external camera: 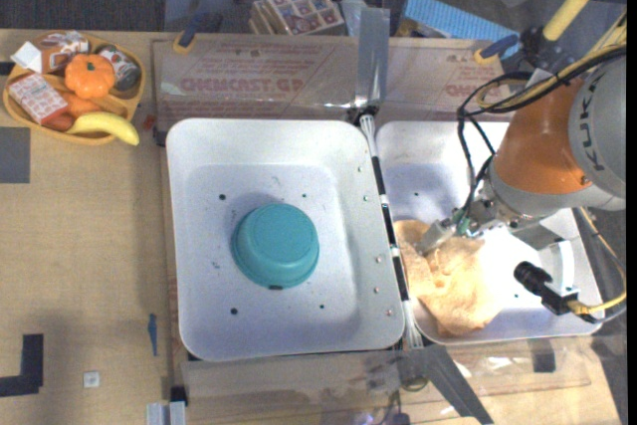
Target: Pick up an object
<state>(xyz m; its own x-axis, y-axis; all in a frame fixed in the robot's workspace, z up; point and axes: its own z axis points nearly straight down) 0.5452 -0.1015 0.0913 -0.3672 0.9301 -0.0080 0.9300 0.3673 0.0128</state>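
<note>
Claw (pixel 445 236) apparently touching tan cloth (pixel 453 286)

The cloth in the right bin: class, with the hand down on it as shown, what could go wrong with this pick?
1. The hand meets only an edge of the cloth; a limp fold could slip free.
2. The cloth lies against the right bin wall beside the left bin, so it may drag or snag on lifting.

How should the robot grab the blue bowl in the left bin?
The teal bowl sits upside down in the middle of the left bin, so its rim is down and no edge shows to pinch. Probably best to come straight from above and close the end effector across its round sides near the flat base.
</note>
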